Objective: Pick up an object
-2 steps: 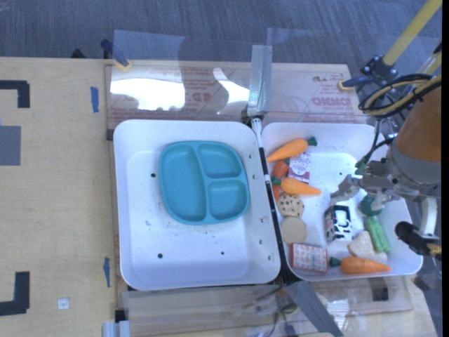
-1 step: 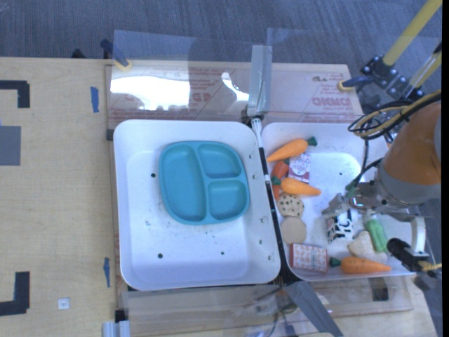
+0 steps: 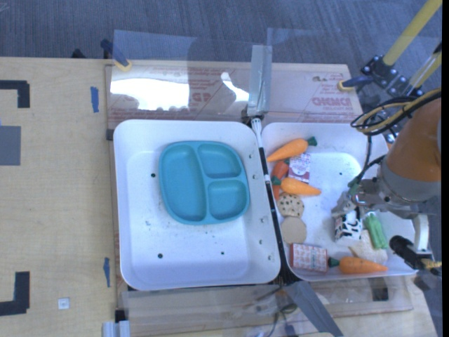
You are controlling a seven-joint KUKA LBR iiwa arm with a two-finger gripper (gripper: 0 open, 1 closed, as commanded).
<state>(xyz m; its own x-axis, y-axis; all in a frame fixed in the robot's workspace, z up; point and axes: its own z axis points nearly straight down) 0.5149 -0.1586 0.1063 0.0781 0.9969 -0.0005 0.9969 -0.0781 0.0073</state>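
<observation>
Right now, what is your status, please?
Gripper low in right bin, at cow toy. Nothing seen held. Carrot and green piece close beside.

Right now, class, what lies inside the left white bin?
Inside the left white bin lies a teal divided plate with three compartments. Dark specks dot the bin floor around it. Whatever sits beneath the plate is covered.

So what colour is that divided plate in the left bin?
Teal blue plate, clearest in the camera view.
</observation>
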